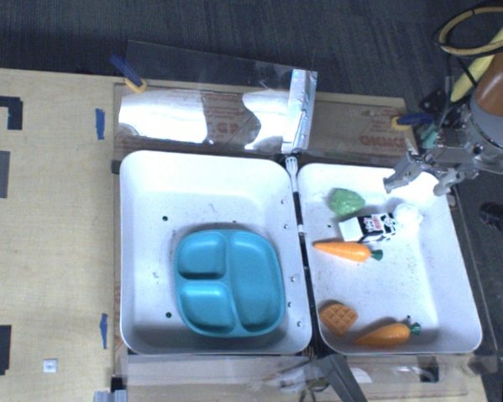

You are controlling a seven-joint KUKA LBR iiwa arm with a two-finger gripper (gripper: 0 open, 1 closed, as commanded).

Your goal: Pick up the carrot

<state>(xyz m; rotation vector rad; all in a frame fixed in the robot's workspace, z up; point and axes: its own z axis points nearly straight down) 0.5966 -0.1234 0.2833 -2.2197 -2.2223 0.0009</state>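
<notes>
Two carrots lie in the right bin (pixel 458 274). One carrot (pixel 343 250), orange with a green stem end pointing right, lies across the bin's middle left. The other carrot (pixel 385 333) rests near the front wall, its green tip to the right. My gripper (pixel 419 183) hangs over the bin's back right corner, above and to the right of the middle carrot and well apart from both. Its fingers stand open with nothing between them.
Also in the right bin are a green lumpy item (pixel 346 201), a small black-and-white box (pixel 373 227), a white piece (pixel 407 217) and a brown waffle-like item (pixel 338 316). The left bin (pixel 151 191) holds a blue divided plate (pixel 230 281).
</notes>
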